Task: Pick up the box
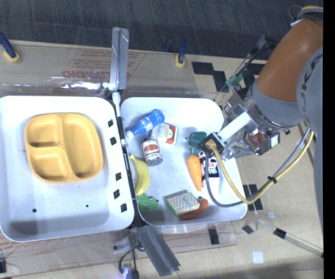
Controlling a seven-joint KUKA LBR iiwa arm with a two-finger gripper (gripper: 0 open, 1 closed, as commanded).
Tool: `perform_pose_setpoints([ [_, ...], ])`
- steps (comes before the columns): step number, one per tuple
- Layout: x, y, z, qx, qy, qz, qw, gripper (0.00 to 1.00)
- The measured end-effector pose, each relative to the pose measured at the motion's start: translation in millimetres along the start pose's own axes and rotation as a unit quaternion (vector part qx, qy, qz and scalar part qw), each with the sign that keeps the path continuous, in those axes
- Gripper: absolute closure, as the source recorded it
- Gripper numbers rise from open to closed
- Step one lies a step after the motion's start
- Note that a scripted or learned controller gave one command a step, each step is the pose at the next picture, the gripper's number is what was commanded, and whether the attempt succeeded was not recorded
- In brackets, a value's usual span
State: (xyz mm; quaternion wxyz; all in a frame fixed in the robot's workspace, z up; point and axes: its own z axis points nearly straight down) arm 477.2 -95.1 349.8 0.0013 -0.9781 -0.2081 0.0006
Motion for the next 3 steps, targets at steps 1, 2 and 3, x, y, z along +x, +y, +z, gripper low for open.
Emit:
perform_pose_setpoints([
  [1, 65.4, -46.8, -63.7, 0.0, -0.001, -0.192, 0.9815, 1.0],
  [2, 65.4, -46.8, -63.4, 0.0, -0.002, -0.192, 0.9814, 0.0],
  [3, 128.1, -1.2, 58.9, 0.001, -0.003, -0.139, 0.9903, 0.0],
])
